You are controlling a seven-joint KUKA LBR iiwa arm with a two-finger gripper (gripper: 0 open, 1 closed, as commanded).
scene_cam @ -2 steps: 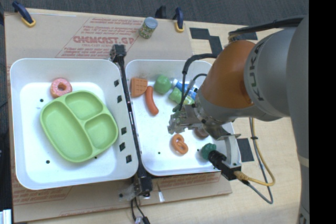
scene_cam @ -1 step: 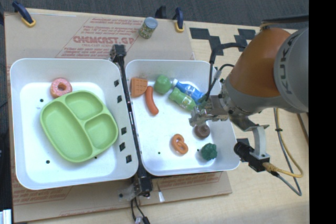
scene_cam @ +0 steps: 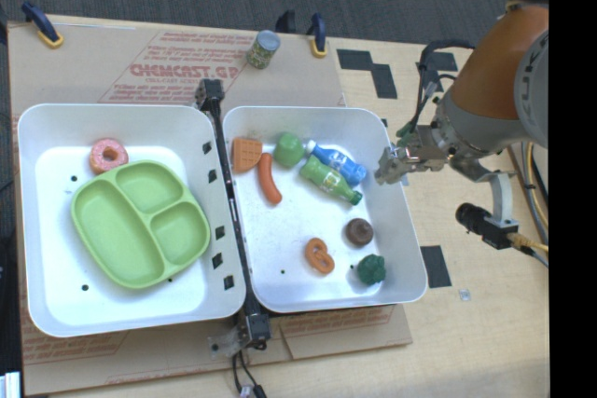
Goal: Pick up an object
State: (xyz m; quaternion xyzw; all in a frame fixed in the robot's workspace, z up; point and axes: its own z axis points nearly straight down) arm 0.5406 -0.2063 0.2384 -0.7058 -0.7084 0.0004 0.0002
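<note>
My gripper [scene_cam: 393, 165] hangs over the right rim of the right bin [scene_cam: 280, 286], with nothing visibly held in it. In that bin lie an orange waffle piece [scene_cam: 246, 154], a red-orange sausage [scene_cam: 270, 179], a green round fruit [scene_cam: 289, 148], a blue bottle [scene_cam: 340, 161] and a green bottle [scene_cam: 329, 179] side by side. A brown donut [scene_cam: 358, 232], an orange pretzel [scene_cam: 319, 256] and a dark green broccoli [scene_cam: 371, 268] lie nearer the front. The blue bottle is the closest item to the gripper, a little to its left.
The left bin [scene_cam: 47, 294] holds a light green divided plate [scene_cam: 140, 221] and a pink donut [scene_cam: 108, 154]. A small jar [scene_cam: 264, 49] stands on the cardboard behind the bins. Blue clamps [scene_cam: 317, 33] grip the bench's back edge. A black divider [scene_cam: 224, 191] runs between the bins.
</note>
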